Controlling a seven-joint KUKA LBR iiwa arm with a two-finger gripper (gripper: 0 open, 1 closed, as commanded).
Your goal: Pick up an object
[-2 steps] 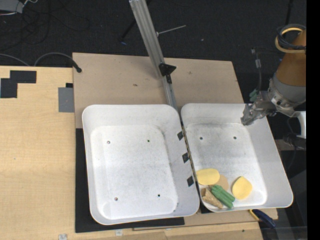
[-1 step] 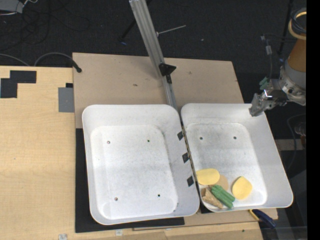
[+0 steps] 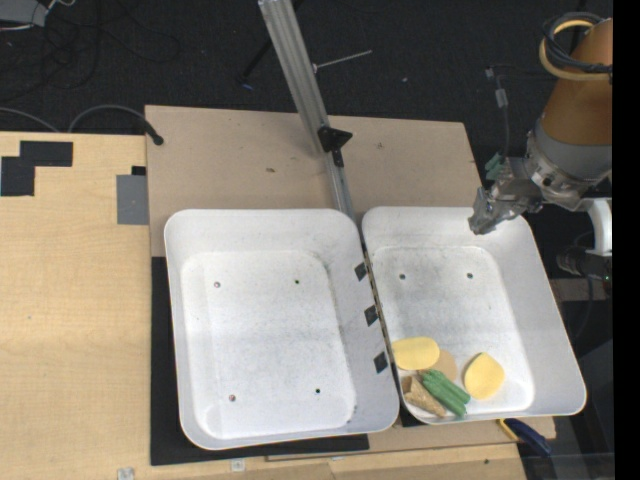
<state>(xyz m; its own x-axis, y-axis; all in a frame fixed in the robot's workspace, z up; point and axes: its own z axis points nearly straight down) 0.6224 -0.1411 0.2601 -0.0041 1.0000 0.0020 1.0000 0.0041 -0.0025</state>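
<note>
Grey two-finger gripper (image 3: 487,218) over right white bin's (image 3: 520,268) far corner, finger state unreadable — yellow pieces (image 3: 415,353), green stick (image 3: 445,392) clustered near front, well apart.

Two white bins sit side by side, the left bin (image 3: 265,328) and the right bin (image 3: 465,288), both faintly speckled with grey and marked with small dark dots. In the right bin lie two yellow pieces (image 3: 415,353) (image 3: 484,376), a green piece (image 3: 445,392) and a tan piece (image 3: 425,400). The bench (image 3: 60,268) is pale wood with black and grey rectangles; a brown board (image 3: 400,163) lies behind the bins. The arm (image 3: 580,108) is grey with an orange band. A silver metal rail (image 3: 295,58) crosses the black background.
</note>
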